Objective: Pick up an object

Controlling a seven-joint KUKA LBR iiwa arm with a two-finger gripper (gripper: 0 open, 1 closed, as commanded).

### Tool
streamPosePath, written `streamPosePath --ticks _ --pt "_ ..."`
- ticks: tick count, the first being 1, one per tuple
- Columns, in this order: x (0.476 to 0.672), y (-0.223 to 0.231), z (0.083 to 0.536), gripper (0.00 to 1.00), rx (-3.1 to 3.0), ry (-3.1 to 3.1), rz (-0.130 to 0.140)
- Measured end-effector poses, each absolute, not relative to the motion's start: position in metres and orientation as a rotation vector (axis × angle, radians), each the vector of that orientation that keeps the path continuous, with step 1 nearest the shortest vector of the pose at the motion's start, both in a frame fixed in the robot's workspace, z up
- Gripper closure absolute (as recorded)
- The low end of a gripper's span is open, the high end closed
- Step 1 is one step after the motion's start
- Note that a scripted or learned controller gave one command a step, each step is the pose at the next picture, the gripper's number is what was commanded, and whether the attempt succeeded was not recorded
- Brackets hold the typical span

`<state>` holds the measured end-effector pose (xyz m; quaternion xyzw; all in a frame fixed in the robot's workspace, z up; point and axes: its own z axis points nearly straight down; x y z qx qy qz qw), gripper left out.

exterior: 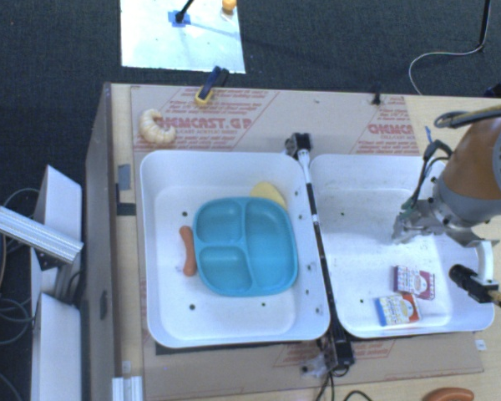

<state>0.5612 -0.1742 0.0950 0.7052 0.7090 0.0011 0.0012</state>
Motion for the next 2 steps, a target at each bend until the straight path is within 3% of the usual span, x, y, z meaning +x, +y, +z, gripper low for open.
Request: streamPosePath --ticks 1,2 --pt "0.561 -0.174 0.095 0.00 2.214 2.226 0.004" --pt "0.562 -0.174 0.106 1.00 2.210 2.226 0.006"
